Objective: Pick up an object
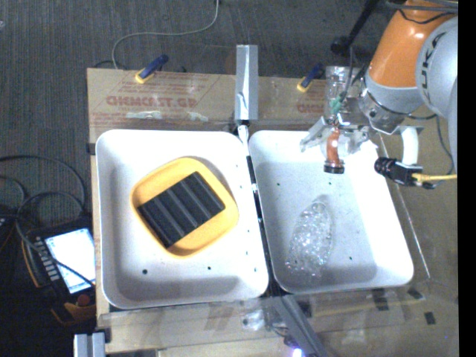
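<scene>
My gripper (334, 141) hangs over the far edge of the right bin (387, 222), below the orange-banded wrist. A small orange cylinder with a dark lower tip (333, 155) hangs upright between its fingers, lifted off the bin floor. A crumpled clear plastic bottle (312, 236) lies on the right bin's floor, nearer the front and apart from the gripper. In the left bin (119, 266) rests a yellow dish-shaped object with a black ribbed insert (186, 205).
A metal divider post (246, 88) stands between the bins at the back. Cardboard (171, 99) with two blue-and-yellow clamps lies behind the bins. A black cable connector (394, 168) sticks out from the arm at the right bin's right wall.
</scene>
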`<control>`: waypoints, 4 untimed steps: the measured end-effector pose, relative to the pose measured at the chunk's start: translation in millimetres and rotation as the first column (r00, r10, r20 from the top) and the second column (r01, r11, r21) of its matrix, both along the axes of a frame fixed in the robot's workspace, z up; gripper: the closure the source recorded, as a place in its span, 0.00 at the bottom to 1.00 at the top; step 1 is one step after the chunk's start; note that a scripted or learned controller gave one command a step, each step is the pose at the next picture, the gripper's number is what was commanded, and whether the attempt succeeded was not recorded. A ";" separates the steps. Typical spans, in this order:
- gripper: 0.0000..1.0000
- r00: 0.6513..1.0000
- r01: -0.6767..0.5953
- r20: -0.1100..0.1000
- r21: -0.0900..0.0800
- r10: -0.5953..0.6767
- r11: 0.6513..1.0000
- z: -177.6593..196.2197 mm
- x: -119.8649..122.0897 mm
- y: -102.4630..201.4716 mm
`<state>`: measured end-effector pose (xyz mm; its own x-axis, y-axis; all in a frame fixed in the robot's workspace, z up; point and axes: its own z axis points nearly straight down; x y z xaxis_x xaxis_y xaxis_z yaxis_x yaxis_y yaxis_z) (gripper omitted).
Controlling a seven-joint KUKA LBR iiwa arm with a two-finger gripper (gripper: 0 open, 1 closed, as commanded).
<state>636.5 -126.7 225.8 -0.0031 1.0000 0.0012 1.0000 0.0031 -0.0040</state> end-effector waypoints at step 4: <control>0.00 0.928 -0.373 0.002 0.002 0.373 0.928 -124.9 30.4 -81.5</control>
